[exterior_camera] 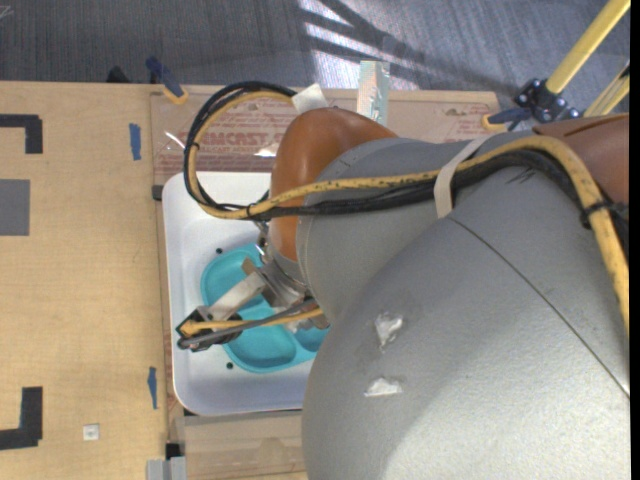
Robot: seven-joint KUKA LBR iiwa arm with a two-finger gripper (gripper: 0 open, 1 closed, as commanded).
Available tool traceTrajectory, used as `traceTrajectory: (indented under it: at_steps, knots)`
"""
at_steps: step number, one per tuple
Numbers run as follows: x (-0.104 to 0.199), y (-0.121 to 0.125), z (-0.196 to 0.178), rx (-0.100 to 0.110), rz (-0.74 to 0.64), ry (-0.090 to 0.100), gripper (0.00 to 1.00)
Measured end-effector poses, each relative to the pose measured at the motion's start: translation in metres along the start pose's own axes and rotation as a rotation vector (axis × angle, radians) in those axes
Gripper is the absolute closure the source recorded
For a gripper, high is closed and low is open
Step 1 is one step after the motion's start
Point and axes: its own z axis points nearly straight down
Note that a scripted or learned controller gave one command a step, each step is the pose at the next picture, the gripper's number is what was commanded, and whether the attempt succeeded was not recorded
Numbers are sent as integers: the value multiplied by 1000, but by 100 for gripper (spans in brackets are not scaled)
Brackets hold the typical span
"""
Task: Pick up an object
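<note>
A turquoise object [226, 272] with rounded lobes lies in the white bin [186, 230], toward its lower middle. More of the same turquoise [262, 351] shows below it, partly under the arm. My gripper [272, 286] hangs low in the bin, right over the turquoise shape. The grey arm and its orange band [310, 146] cover the gripper from above. Whether anything is held is hidden.
The big grey arm [470, 308] blocks the right half of the view, including most of the bin's right side. A tan board [80, 268] with black marks lies left of the bin. A cardboard panel [250, 118] stands behind the bin.
</note>
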Motion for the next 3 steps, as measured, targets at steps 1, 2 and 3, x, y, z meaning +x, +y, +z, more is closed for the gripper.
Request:
traceTrajectory:
  at_steps: [1, 2, 3]
  knots:
    - [2, 0, 103, 2, 324, 7, 100]
    - [2, 1, -72, 3, 328, 14, 100]
    - [0, 0, -37, 1, 123, -1, 100]
